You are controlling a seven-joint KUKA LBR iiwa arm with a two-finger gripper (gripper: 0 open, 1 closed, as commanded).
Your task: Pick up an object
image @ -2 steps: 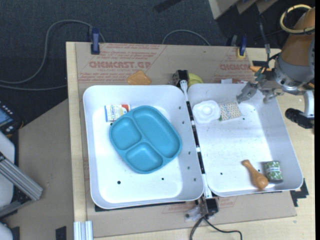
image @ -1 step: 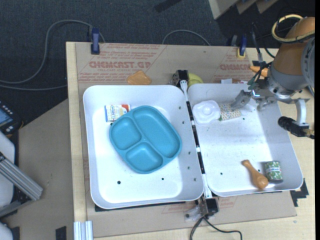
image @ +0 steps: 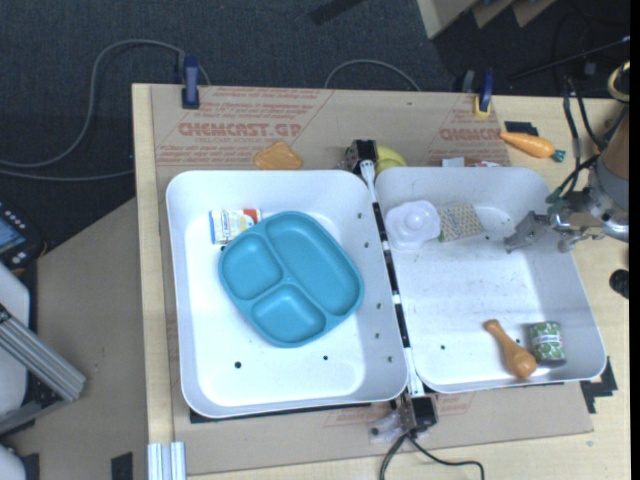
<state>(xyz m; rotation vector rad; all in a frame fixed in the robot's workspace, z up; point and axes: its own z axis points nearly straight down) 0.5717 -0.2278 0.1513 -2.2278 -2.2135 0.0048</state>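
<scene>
A brown wooden pestle-like piece lies at five o'clock in the right bin, just beside one small green patterned can. One clear plastic lid and one speckled pad sit at eleven o'clock there. The left bin holds one blue divided plate overlapping a small carton. The gripper, at the right bin's two o'clock, holds nothing visible; its jaw spacing I cannot tell.
</scene>
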